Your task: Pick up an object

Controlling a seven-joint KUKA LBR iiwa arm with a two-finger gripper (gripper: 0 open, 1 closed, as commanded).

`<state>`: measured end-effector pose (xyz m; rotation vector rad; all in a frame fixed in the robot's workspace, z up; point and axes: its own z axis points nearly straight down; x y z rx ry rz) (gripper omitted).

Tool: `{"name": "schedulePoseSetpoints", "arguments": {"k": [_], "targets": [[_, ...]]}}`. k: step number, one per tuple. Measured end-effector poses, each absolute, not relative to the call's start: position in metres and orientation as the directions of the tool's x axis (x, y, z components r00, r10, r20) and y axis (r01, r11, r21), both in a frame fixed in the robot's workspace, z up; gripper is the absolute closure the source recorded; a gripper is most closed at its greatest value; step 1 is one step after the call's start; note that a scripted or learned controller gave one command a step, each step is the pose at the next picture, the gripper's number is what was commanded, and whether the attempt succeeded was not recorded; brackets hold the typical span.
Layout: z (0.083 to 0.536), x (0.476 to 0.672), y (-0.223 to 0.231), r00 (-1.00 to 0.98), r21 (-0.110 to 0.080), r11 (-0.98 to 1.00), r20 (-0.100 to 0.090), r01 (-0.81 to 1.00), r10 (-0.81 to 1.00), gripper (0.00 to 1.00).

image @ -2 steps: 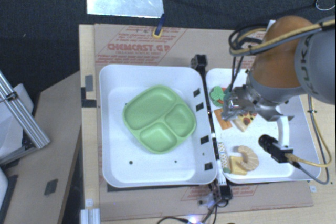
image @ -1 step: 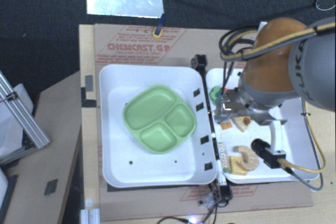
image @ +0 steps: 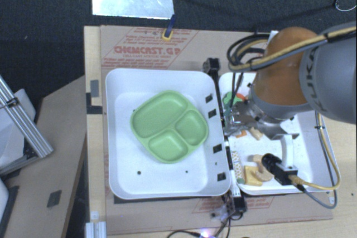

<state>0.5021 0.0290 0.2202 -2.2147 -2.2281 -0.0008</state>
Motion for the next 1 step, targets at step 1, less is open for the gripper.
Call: {"name": "schedulePoseSetpoints", "arguments": {"k": [1], "targets": [[0.2143,0.5064,0.0211,-0.001,0.0,0.001,0.0,1.0,1.0,1.0]]}}
